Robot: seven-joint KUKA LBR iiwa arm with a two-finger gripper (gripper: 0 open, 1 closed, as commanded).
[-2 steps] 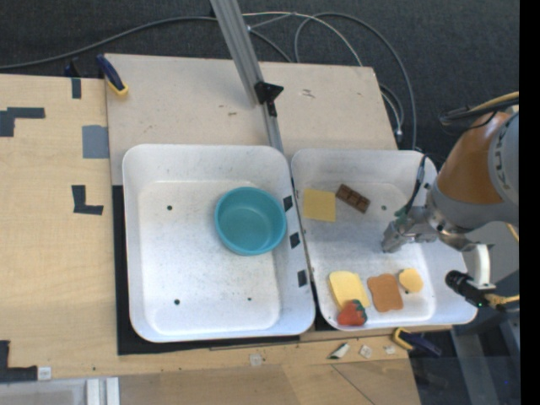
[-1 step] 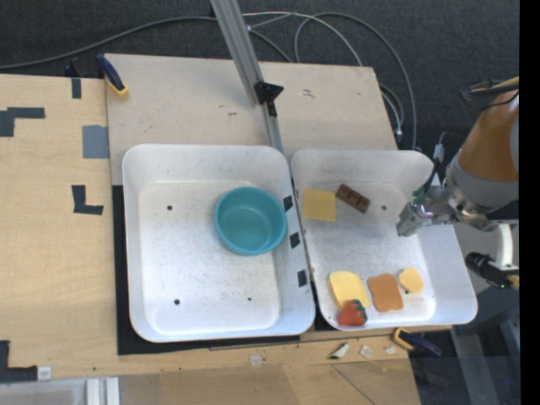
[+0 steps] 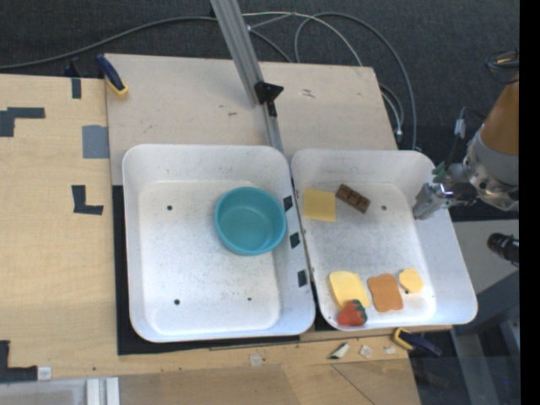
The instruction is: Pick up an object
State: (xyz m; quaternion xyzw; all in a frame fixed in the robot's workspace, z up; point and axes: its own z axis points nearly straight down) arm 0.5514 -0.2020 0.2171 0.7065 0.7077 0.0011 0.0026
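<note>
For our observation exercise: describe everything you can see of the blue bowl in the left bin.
The blue bowl is round, teal-blue and smooth, and looks like plastic. It stands upright, mouth up, with nothing visible inside it. It rests on the floor of the left white bin, towards that bin's right and far side, close to the wall shared with the other bin. Nothing else touches it; the hand is well away, at the right bin's right rim.

Bowl in left bin; food pieces in right bin, bar behind them.
</note>
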